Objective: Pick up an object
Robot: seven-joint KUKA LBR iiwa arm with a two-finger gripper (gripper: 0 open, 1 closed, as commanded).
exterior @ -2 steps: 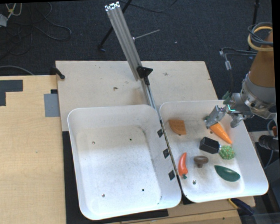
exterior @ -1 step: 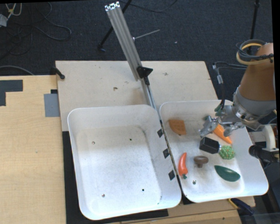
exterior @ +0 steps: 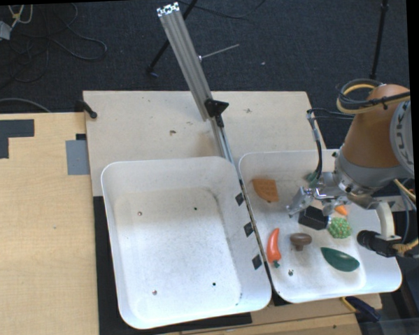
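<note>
Two shallow white bins sit side by side on the bench. The big white bin on the left (exterior: 127,195) has only little dark specks on its floor. The white bin on the right (exterior: 383,280) holds small toys. The grey arm with the orange band (exterior: 376,130) reaches in from the right, and its metal gripper (exterior: 311,205) hangs low over the middle of that right bin. I cannot tell how the gripper is set, because the picture is too blurry there. An orange-brown flat piece (exterior: 267,189) lies at the far left of the bin, apart from the gripper. A long red-orange pepper toy (exterior: 273,246) lies near the left wall. A small brown mushroom-shaped toy (exterior: 301,240) sits just below the gripper. A bumpy green ball (exterior: 339,227) is just right of it. A dark green leaf-shaped toy (exterior: 340,259) lies at the near right.
</note>
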